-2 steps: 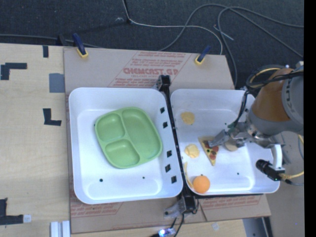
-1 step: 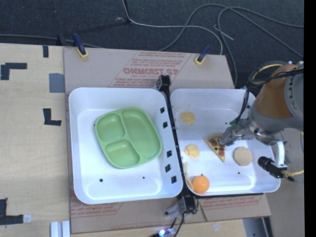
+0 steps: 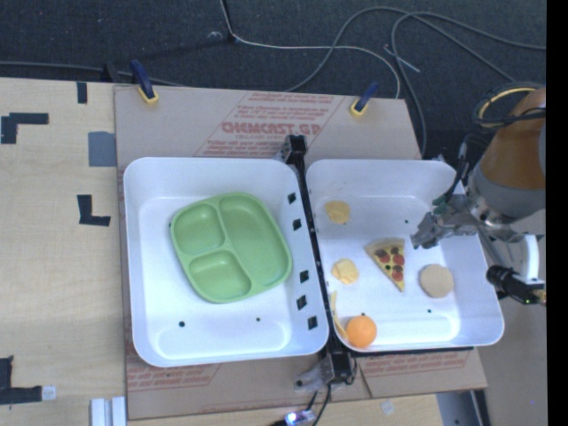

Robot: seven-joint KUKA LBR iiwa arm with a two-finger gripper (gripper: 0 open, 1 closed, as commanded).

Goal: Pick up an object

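While the gripper [image 3: 424, 235] hovers, grip unclear, pizza slice [image 3: 390, 261] just beside, left.

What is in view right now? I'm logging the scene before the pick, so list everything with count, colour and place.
bins: 2, white, side by side on the cardboard sheet
divided plate: 1, green, left bin
pizza slice: 1, yellow with dark toppings, middle of right bin
round cookie: 1, tan, right bin, right of the pizza slice
yellow pieces: 2, yellow, left side of right bin
orange ball: 1, orange, near front edge of right bin
clamps: 2, blue and yellow, cardboard's far edge
cables: several, dark and grey, on floor behind
arm: 1, grey with orange, right
pincer: 1, dark, over right bin
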